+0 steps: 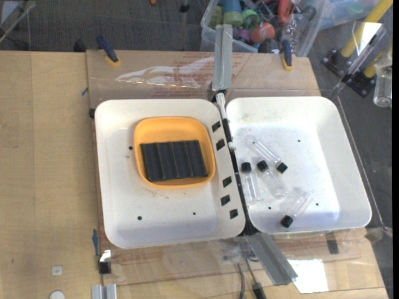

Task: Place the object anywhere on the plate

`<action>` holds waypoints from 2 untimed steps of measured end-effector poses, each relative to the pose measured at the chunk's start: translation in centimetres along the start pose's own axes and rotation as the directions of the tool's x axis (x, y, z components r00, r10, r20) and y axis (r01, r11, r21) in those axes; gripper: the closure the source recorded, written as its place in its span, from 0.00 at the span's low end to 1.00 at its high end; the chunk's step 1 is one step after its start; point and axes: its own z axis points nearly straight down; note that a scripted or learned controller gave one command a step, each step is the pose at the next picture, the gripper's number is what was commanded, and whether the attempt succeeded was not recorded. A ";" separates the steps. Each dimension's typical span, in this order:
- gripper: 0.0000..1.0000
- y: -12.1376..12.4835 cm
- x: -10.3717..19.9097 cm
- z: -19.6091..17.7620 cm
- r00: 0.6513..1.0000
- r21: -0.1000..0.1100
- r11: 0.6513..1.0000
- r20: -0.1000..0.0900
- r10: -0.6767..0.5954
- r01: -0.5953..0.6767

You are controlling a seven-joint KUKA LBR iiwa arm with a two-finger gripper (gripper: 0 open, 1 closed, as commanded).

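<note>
We see a ridged black rectangular block (pixel 174 160) lying flat on the shallow orange plastic plate (pixel 142 134) in the left white bin (pixel 115 210), so we judge the placing done; any next move is only to keep clear. We count one block, one plate, and four clear black-capped vials (pixel 269 173) in the right white bin (pixel 340 192). We cannot tell the pincer's state.

Toy tub (pixel 274 11) cropped at top, clear vials (pixel 268 173) — indistinct
</note>
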 end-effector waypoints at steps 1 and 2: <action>1.00 0.0 0.0 0.0 0.974 -0.001 0.974 0.000 -0.225 0.225; 1.00 0.0 0.0 0.1 0.800 -0.003 0.800 0.002 -0.600 0.600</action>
